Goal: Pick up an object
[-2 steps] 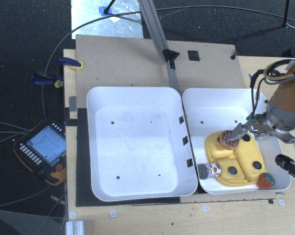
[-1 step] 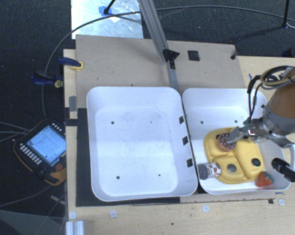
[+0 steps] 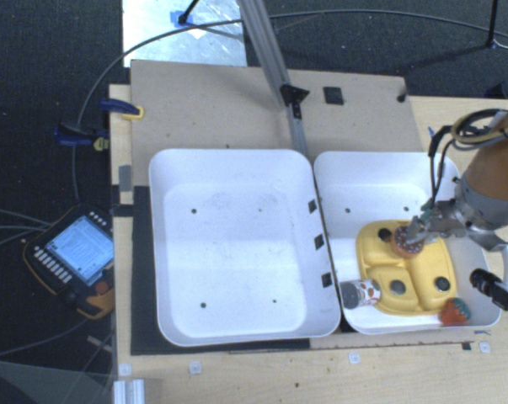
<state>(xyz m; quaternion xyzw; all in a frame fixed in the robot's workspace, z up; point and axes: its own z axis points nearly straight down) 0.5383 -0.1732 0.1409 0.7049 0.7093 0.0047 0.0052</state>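
- While reaching in from the right: arm [image 3: 494,179] over the right bin [image 3: 355,183], wrist low above the bin's near half.
- Left bin [image 3: 228,242] alongside, edges touching along the middle.
- Largest item: yellow tray-like piece [image 3: 422,280], flat at the right bin's near-right corner, long axis running roughly left to right.
- At its far-left part: small dark reddish round thing [image 3: 403,241], directly under the gripper [image 3: 414,236]; probably the target, so mostly a straight descent left.
- Small can [image 3: 360,293], on its side at the near edge, touching the yellow piece's left end.
- Orange-red ball [image 3: 454,311] at the near-right corner.
- Jaws: open or closed, cannot tell.
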